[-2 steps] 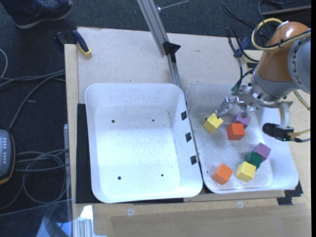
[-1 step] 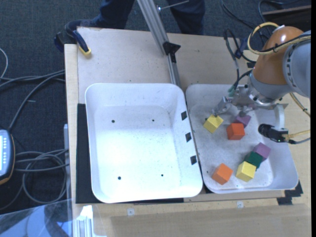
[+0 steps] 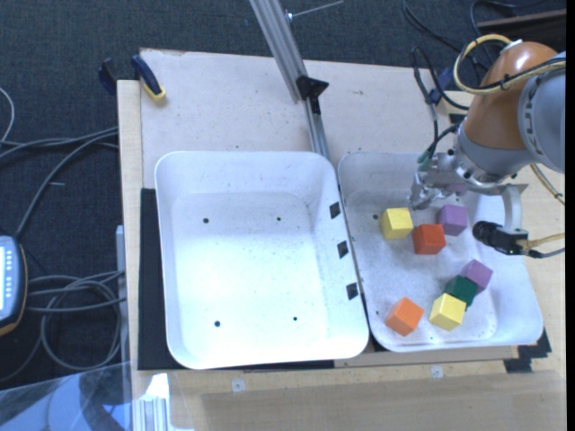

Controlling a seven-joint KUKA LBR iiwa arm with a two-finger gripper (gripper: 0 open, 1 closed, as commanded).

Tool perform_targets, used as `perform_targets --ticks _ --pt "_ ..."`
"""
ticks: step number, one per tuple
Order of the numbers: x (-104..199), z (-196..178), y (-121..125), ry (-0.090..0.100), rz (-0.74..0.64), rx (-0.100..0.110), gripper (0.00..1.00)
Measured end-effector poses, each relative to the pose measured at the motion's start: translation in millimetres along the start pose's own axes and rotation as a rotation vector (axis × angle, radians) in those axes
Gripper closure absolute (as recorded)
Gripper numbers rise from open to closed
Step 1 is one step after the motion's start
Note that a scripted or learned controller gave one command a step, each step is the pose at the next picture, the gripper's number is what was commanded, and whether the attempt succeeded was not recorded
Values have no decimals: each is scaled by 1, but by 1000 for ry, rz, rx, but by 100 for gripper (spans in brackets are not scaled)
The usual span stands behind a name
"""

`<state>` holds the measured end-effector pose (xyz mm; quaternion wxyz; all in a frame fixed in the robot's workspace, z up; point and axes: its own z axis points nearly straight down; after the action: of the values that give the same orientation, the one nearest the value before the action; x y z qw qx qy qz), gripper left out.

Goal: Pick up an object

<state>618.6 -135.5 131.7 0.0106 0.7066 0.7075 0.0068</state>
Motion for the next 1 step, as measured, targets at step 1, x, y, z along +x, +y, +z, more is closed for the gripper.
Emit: perform_targets --ticks 1 --pt "-9 -61 1 3 1 17 100"
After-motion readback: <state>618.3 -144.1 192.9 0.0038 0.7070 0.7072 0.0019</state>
